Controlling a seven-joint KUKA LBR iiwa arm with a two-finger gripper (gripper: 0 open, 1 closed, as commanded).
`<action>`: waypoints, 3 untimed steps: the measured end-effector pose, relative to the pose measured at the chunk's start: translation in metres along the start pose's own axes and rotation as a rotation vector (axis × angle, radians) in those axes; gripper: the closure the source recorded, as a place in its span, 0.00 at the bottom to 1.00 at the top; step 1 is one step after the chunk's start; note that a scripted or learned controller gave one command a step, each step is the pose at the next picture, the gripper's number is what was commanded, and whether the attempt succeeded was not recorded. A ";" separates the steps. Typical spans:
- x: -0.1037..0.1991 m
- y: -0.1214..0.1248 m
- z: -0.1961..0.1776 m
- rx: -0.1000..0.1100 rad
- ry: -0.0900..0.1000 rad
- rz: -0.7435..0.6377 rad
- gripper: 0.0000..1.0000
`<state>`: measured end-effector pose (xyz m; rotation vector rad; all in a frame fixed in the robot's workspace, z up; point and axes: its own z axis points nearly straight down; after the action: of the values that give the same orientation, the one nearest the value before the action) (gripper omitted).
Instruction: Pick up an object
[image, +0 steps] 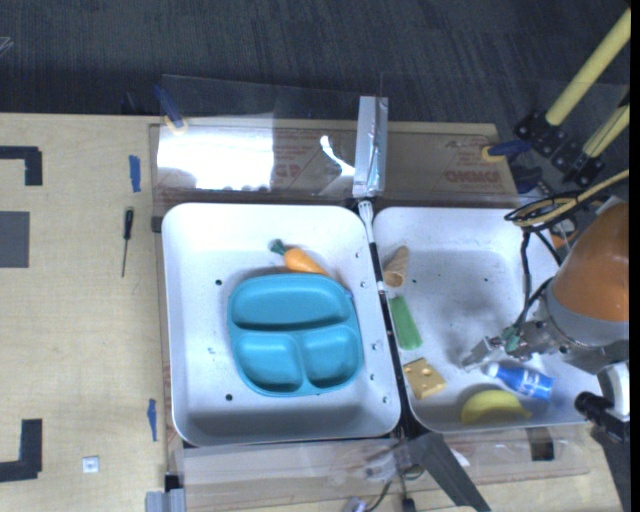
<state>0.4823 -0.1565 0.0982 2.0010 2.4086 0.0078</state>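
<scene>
We log two shallow white bins side by side on the bench. The left bin carries a blue compartment tray at its centre, with a toy carrot just beyond the tray's far edge, touching or nearly so. The right bin holds five small items: a tan cork-like cylinder near the dividing wall, a green stick lying along that wall just below it, a yellow cheese wedge with holes, a yellow lemon-like fruit at the near edge, and a small blue bottle with a white label just beyond the fruit. Label text is too small for us to read. The gripper hangs low in the right bin, just left of the bottle; its fingers appear slightly spread with nothing between them, though the view is poor here. Reddish print on the cardboard behind the bins is illegible.
</scene>
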 end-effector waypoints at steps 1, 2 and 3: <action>-0.060 -0.013 -0.065 0.006 0.001 -0.019 0.00; 0.021 0.003 0.010 0.003 0.002 -0.108 0.00; -0.033 -0.008 -0.027 0.006 0.002 -0.230 0.00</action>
<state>0.4803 -0.1908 0.1249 1.7140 2.6259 0.0002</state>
